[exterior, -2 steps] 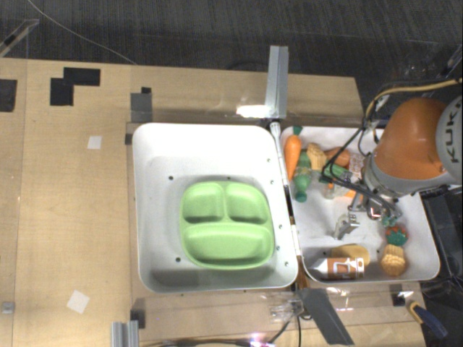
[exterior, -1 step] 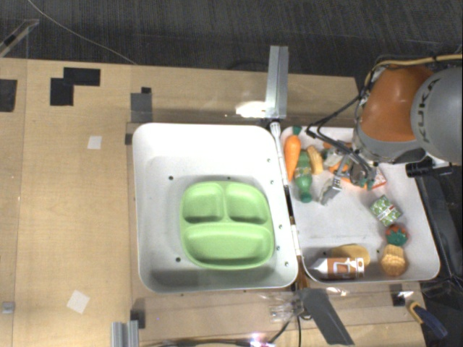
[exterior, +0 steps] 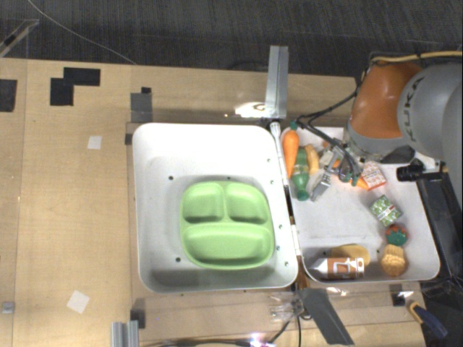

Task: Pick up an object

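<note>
The right bin (exterior: 340,219) holds several small items. An orange carrot (exterior: 289,150) lies along its left wall, with a green bottle (exterior: 300,182) just below it and a yellow-orange piece (exterior: 312,159) beside them. My gripper (exterior: 330,173) hangs low over the bin's upper left area, right next to these three, under the grey and orange wrist (exterior: 383,110). A red and white packet (exterior: 371,176) lies just right of the gripper. I see nothing clearly held.
The left bin (exterior: 155,194) bears a green divided plate (exterior: 227,225). In the right bin's lower part lie a green patterned cube (exterior: 385,210), a small red and green item (exterior: 396,233), a yellow lumpy piece (exterior: 393,260) and a brown bottle (exterior: 346,264).
</note>
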{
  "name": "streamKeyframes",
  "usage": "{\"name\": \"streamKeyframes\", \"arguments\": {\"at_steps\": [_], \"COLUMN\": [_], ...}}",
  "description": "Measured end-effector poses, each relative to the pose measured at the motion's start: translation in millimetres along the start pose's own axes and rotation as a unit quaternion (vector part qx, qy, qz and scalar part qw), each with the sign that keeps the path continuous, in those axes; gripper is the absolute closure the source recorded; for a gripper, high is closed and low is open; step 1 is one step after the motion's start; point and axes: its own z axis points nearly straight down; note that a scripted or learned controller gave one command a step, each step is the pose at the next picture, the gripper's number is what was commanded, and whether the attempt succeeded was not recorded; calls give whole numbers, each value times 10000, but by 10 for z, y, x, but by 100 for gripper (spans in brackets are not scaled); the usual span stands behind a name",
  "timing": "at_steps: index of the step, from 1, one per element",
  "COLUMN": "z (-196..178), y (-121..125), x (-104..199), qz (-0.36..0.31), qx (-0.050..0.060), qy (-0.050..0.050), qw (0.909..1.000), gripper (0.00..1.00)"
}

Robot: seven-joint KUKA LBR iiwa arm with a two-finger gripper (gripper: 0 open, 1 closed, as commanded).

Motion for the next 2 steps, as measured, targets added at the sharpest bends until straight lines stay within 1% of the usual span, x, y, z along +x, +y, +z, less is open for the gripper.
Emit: {"name": "streamKeyframes", "arguments": {"at_steps": [1,2], "z": [-129,-1251], "y": [25,-385], "x": [-46,-555], "qz": [-25,405], "qx": [-29,-53], "qy": [-85,-40], "qw": [10000,9992], "gripper": [100,100]}}
